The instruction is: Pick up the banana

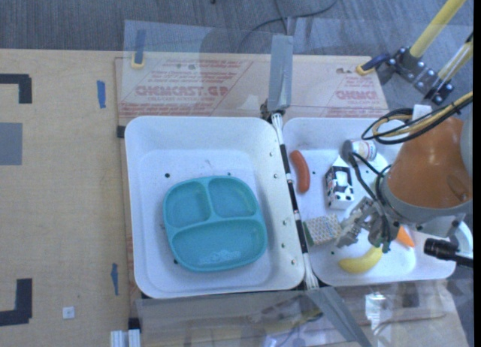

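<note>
The yellow banana (361, 261) lies near the front edge of the right bin (331, 129), curved side down. My gripper (367, 239) hangs just above and slightly behind it, below the orange band of the arm. It is open, one finger toward the left and the other toward the right, with nothing between them. The banana rests on the bin floor, apart from the fingertips.
In the right bin also lie a red-orange sausage (300, 170), a small black-and-white object (340, 188), a beige gridded piece (322, 228) and an orange item (406, 237) half under the arm. The left bin (143, 188) holds a teal divided plate (216, 222).
</note>
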Available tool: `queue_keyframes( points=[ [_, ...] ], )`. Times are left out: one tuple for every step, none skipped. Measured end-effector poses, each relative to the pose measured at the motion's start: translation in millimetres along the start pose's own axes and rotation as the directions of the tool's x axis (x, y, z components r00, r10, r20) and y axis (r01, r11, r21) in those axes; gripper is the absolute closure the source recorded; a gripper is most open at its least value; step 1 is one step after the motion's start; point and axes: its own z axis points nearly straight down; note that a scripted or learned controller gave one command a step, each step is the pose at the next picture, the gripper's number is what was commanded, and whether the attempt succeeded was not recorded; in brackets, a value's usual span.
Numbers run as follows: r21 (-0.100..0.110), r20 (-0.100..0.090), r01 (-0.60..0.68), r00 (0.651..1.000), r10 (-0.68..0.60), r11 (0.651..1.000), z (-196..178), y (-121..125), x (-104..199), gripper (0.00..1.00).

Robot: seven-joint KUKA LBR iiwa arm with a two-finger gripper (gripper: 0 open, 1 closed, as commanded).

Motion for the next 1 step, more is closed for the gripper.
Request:
queue_keyframes(
  points=[
    [0.003, -0.010, 0.222, 0.975, -0.221, 0.975, 12.9, -39.9, -67.5, 1.00]
  ],
)
